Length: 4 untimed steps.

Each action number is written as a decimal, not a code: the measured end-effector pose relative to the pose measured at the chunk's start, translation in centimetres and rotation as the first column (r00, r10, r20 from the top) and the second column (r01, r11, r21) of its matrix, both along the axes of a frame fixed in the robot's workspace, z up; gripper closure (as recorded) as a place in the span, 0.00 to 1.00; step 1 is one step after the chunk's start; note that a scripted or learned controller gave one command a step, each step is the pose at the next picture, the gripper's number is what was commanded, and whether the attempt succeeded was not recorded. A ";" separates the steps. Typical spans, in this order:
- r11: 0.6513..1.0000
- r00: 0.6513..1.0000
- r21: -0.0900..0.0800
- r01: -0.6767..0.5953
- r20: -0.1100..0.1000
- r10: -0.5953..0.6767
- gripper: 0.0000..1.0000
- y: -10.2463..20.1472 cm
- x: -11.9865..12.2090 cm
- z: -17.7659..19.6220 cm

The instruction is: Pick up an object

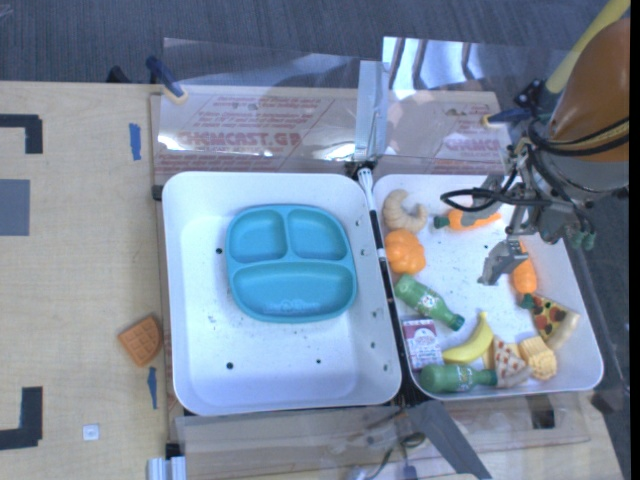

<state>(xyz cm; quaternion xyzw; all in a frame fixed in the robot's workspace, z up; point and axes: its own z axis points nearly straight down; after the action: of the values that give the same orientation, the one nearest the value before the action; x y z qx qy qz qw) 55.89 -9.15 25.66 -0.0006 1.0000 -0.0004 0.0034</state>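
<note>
Hovering with its fingers apart and nothing between them, the grey two-finger gripper (pixel 503 260) should drop straight onto the small orange plastic toy (pixel 524 276) just beside it (near the right bin's (pixel 590 368) right edge), centred before closing.

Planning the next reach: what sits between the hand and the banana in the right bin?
In the camera view, bare white bin floor separates the hand from the banana; the pizza slice lies off to the side.
</note>
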 end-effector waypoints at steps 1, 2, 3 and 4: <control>0.995 0.995 0.001 -0.104 -0.007 0.104 0.00 -4.1 -7.8 -8.8; 0.993 0.993 -0.006 -0.120 0.014 0.120 0.00 -1.2 -5.1 -16.2; 0.999 0.999 -0.006 -0.041 0.007 0.041 0.00 -0.6 -4.4 -16.6; 0.988 0.988 0.000 0.154 0.007 -0.154 0.00 -6.8 3.1 -16.7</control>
<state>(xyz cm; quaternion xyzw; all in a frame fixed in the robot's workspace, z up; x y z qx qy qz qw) 58.95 -15.97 8.92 0.0768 0.9970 -0.0009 0.0069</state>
